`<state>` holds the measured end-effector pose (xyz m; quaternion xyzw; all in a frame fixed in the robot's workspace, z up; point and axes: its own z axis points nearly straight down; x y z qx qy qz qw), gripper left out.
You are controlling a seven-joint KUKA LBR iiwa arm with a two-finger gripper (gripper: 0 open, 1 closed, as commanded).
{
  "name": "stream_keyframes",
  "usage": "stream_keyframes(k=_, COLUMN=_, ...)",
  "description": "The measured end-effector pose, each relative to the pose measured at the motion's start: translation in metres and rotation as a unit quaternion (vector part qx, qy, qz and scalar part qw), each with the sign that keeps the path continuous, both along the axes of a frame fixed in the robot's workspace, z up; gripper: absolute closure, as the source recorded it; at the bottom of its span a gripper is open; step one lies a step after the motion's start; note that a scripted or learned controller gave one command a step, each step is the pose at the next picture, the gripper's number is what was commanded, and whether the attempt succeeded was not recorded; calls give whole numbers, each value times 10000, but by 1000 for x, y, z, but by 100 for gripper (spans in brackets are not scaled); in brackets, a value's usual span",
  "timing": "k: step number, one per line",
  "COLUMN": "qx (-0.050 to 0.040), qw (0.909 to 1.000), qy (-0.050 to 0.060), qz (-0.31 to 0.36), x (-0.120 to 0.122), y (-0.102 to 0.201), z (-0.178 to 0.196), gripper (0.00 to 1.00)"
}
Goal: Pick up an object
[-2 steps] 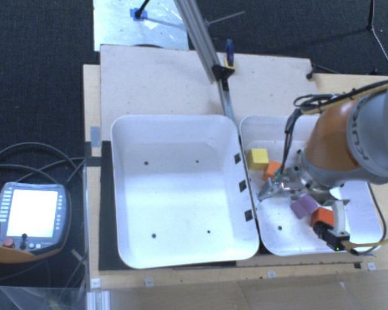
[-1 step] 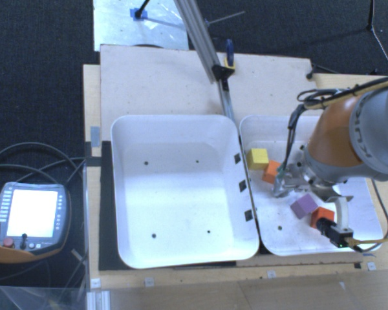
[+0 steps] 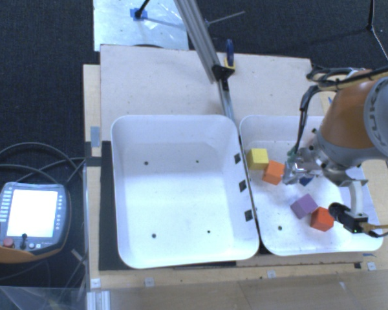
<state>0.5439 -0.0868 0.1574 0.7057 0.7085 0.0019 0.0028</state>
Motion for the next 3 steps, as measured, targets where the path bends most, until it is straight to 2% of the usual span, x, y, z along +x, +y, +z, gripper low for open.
stream_keyframes(k=3, qx=1, qw=10000, qy=-2, qz=9, x=11, y=12, z=137, gripper=100)
